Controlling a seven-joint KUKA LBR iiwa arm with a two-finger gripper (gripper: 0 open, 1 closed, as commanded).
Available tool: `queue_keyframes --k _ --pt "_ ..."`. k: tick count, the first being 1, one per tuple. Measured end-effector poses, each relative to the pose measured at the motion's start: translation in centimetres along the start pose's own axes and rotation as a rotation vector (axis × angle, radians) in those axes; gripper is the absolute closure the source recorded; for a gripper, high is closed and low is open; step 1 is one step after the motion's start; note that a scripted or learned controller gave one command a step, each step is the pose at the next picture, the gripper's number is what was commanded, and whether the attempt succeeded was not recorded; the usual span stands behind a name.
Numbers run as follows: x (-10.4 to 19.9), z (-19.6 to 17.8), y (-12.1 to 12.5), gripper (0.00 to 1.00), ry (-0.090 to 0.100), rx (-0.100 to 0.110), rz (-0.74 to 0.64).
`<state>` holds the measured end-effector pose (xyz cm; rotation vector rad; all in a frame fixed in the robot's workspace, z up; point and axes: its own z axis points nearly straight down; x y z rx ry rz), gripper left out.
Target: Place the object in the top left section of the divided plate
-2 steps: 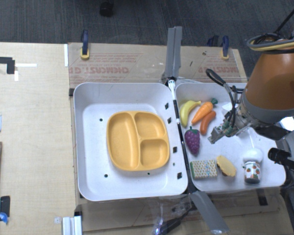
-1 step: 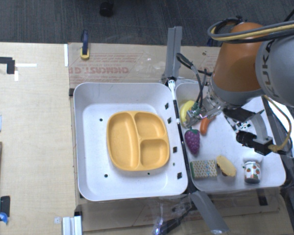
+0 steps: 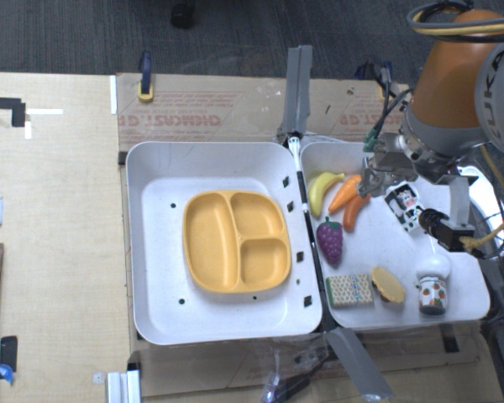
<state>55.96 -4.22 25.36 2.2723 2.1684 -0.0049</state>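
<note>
Carrot (image 3: 344, 193) in the right bin (image 3: 378, 250), right of the plate (image 3: 235, 240) and level with its far edge, outside it. Orange, in two slanted pieces, the second lower and further from the plate. Tips at or under the gripper (image 3: 374, 179), contact not clear. Gripper low over the carrot's end furthest from the plate; open or closed impossible to judge, the tips hidden among wrist parts and cables. Nothing seen held.

Nearer the plate than the carrot, just beside it: banana (image 3: 321, 190), yellow, curved, hard against the bin wall. Toward the near side, right of the plate's middle: grapes (image 3: 330, 240), purple, close to the same wall. Right of the plate's near edge: waffle (image 3: 350, 290), square and gridded, touching a tan biscuit (image 3: 389, 285) on its far side from the plate. Furthest from the plate in that row: small jar (image 3: 433, 292), white top, patterned body, upright.

Plate itself yellow, lying flat in the middle of the left bin (image 3: 143, 250), divided in three: one long section away from the carrot, two smaller ones toward it.
</note>
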Motion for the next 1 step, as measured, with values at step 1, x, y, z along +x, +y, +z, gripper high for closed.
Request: queue_keyframes --k 1 --pt "-7.82 -0.40 -5.77 1.00 0.001 0.004 0.454"
